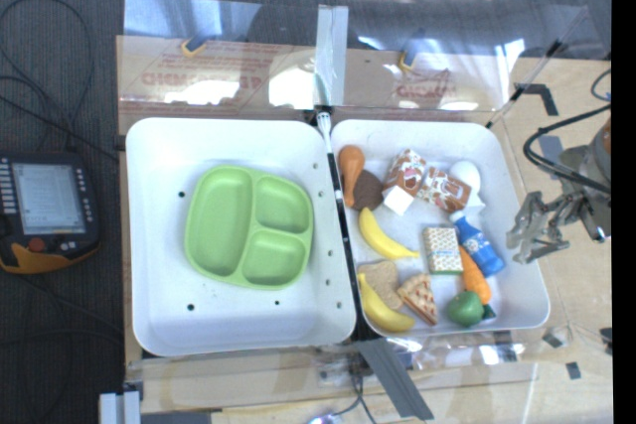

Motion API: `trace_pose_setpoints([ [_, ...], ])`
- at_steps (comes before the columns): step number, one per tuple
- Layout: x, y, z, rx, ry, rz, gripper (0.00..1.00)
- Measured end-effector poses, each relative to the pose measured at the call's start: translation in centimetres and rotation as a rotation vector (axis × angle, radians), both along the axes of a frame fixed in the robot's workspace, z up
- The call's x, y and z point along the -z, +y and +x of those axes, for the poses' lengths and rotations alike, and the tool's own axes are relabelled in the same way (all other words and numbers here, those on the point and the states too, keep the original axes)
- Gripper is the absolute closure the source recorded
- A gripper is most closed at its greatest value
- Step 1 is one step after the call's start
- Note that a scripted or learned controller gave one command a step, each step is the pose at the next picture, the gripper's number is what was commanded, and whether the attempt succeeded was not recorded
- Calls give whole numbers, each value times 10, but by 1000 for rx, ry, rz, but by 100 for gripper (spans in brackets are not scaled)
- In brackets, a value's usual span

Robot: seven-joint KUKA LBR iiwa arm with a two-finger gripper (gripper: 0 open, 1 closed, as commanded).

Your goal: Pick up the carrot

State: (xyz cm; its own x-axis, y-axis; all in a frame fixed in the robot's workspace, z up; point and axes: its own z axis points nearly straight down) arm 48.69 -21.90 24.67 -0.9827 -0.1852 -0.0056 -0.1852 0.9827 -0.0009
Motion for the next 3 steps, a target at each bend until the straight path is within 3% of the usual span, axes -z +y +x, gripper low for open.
trace_pose_setpoints([
  [1, 1, 0, 0, -1, 1, 1, 0],
  [2, 143, 51, 16, 7, -18, -7, 0],
  [3, 131, 53, 20, 5, -30, -9, 100],
])
